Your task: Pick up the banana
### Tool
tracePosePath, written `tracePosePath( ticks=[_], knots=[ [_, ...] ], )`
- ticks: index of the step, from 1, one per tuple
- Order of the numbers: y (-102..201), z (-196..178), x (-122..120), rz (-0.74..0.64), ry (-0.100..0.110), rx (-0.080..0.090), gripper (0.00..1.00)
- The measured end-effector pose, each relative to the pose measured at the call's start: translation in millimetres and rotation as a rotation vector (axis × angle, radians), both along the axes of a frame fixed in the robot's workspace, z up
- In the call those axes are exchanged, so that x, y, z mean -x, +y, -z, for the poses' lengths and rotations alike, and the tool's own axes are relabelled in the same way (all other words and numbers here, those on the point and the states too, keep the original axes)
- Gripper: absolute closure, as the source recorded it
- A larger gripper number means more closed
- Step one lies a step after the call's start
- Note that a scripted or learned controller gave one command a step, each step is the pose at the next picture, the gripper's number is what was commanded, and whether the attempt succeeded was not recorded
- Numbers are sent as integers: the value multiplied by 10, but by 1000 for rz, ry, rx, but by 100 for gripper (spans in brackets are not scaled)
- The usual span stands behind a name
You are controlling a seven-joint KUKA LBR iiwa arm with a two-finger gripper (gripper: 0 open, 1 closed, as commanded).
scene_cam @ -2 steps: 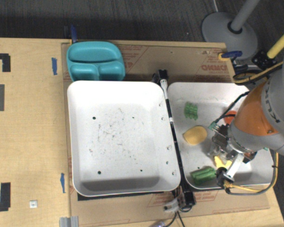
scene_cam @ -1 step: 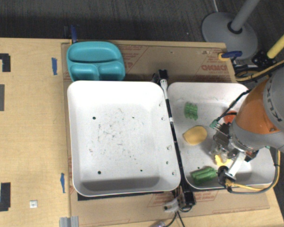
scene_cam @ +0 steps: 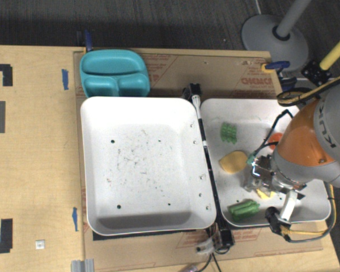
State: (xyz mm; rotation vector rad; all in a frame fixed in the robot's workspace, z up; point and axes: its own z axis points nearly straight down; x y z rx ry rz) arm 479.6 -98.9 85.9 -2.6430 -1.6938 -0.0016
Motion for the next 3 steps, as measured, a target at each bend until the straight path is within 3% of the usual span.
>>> tracePosePath(
  ticks=[2,3],
  knots=[
    [3,-198,-9,1,-2,0,100],
    [997,-985,1,-161,0,2,100]
  ],
)
